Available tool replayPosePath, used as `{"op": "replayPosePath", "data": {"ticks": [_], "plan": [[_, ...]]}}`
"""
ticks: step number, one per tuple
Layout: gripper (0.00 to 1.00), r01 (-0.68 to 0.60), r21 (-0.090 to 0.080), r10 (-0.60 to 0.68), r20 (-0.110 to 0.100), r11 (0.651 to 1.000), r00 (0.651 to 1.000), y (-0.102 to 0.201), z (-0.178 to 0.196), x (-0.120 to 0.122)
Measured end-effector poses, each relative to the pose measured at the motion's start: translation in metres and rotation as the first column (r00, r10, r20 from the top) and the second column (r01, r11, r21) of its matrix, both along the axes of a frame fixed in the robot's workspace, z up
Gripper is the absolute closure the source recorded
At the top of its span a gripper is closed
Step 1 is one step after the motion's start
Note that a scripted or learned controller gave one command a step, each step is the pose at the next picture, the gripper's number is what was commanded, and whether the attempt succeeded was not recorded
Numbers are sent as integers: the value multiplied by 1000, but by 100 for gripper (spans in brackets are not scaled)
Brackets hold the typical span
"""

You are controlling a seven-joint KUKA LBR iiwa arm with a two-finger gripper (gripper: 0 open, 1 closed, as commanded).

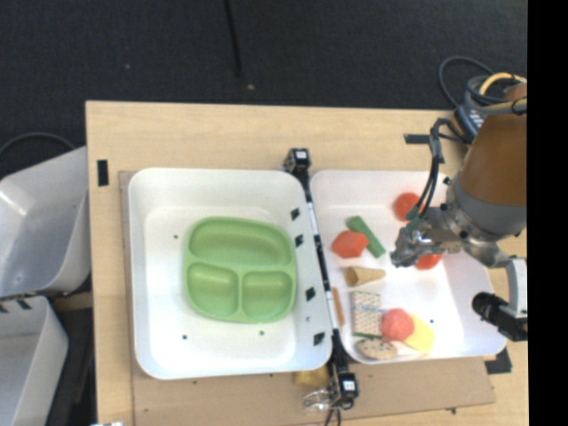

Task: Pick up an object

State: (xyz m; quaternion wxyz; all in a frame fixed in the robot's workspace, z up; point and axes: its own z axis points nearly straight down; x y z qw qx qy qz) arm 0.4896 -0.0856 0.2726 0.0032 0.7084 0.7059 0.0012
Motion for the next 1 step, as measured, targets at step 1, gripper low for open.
{"op": "replayPosePath", "data": {"ticks": [1], "plan": [[100, -10, 3, 10, -5, 1000, 1000, 58, -2, 1]]}}
